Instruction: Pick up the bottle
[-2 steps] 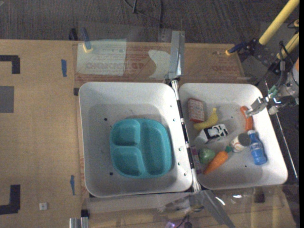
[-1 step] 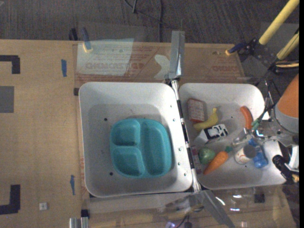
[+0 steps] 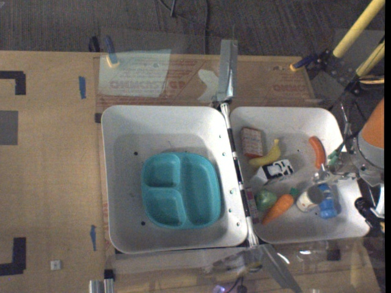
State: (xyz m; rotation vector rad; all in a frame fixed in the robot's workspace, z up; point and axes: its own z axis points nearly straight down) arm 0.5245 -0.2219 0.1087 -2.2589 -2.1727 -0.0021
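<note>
The gripper (image 3: 322, 177) sits in the right bin (image 3: 293, 118), directly above the bottle (image 3: 319, 200). Whether its jaws grip anything cannot be determined.

Arm (image 3: 374, 140) showing at right edge: orange band glowing bright, rounded, blurring into pale grey housing below. Grey wrist section looking smooth, cylindrical. Gripper (image 3: 327, 177) showing as metallic silver hardware, small bright parts glinting, shapes too small to tell apart. Thin dark cable running along arm's left side. Black component sitting under grey housing near frame's lower right.
</note>
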